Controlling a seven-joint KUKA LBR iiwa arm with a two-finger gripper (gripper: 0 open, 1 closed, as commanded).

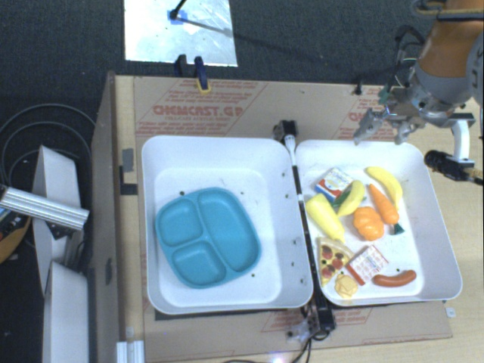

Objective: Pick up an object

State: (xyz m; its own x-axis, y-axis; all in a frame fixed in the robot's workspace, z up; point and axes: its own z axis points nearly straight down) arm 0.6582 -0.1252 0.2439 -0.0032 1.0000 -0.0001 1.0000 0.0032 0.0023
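Observation:
The right bin (439,233) holds several toy foods: a banana (384,184), a carrot (383,204), an orange fruit (368,223), a pale yellow squash (324,216), a pizza slice (330,257), a sausage (395,279), a red and white packet (367,263) and a small carton (333,181). My gripper (385,131) hangs over the far rim of that bin, behind the banana and apart from every item. Its two fingers (365,127) are spread open with nothing between them.
The left bin (174,157) contains a blue divided plate (208,235). A black clamp (287,131) sits where the two bins meet at the back. Cardboard (227,104) lies under both bins. Cables (38,134) and a metal rail (41,206) lie at the left.

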